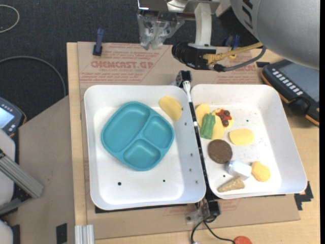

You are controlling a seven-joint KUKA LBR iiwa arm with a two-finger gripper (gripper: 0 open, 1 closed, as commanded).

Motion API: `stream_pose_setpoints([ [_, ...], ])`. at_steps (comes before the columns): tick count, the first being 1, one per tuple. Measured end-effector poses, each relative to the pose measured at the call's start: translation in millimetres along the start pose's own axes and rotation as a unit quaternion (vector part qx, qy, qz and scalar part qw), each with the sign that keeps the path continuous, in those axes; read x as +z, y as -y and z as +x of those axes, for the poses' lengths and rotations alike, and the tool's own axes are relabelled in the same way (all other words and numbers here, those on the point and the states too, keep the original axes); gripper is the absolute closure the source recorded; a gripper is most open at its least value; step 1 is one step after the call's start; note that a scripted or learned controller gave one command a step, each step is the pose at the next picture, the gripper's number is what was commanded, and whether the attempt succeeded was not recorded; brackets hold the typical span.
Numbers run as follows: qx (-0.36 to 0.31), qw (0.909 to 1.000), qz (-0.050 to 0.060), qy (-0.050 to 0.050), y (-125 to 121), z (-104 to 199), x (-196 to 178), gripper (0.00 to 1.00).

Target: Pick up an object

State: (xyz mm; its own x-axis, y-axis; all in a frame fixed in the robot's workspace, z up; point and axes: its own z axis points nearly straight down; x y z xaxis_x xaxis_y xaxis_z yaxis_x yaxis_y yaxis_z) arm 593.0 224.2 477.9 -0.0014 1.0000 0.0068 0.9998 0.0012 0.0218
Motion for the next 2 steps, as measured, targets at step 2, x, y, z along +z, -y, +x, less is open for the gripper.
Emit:
stream_pose_setpoints([
  [2, 0.0, 0.9999, 0.013, 0.003, 44.7, 0.1, 112.6, 1.0],
])
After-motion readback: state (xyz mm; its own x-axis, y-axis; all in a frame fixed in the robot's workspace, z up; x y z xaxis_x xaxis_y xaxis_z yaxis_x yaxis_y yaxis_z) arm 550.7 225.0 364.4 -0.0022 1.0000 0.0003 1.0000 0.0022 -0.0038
